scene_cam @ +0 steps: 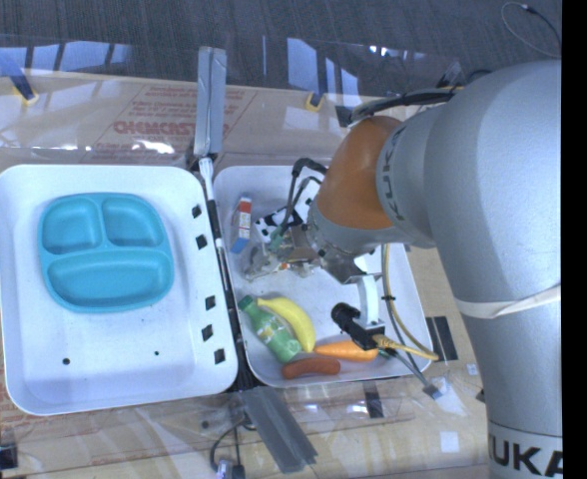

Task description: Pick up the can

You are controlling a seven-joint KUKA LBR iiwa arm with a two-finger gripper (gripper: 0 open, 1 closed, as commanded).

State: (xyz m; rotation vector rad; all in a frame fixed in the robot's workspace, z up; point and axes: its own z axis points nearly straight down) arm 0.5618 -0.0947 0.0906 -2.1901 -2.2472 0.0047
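Note:
The can (243, 224) is slim, white with red and blue markings, and lies close to the left wall of the right bin (413, 297), near its far end. My gripper (270, 254) is low in that bin, just right of the can and slightly nearer the front. Nothing I can see shows the can between its fingers. The orange wrist band and grey arm hide the bin's far right part.
A black-and-white toy (267, 228) sits beside the can. A banana (293, 316), green bottle (272, 331), carrot (347, 348) and sausage (310, 368) lie at the right bin's front. The left bin (104, 367) holds a blue divided plate (104, 250).

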